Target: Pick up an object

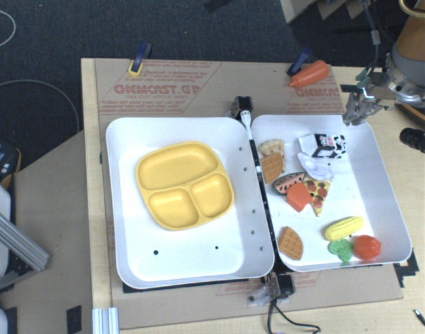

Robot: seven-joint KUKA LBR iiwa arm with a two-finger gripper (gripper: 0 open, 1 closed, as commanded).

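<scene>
Camera view: I see my gripper [356, 116] over the right bin's [387, 179] far corner, grip unreadable, toys [322, 147] just beside.

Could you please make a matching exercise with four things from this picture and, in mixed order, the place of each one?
Things:
1. yellow divided plate
2. toy corn
3. red toy tomato
4. tool

Places:
A. near corner of the right bin, beside a green piece
B. in the left bin
C. above the far right corner of the right bin
D. in the right bin, just above the green piece and the tomato

Pairs: 1-B, 2-D, 3-A, 4-C
</scene>
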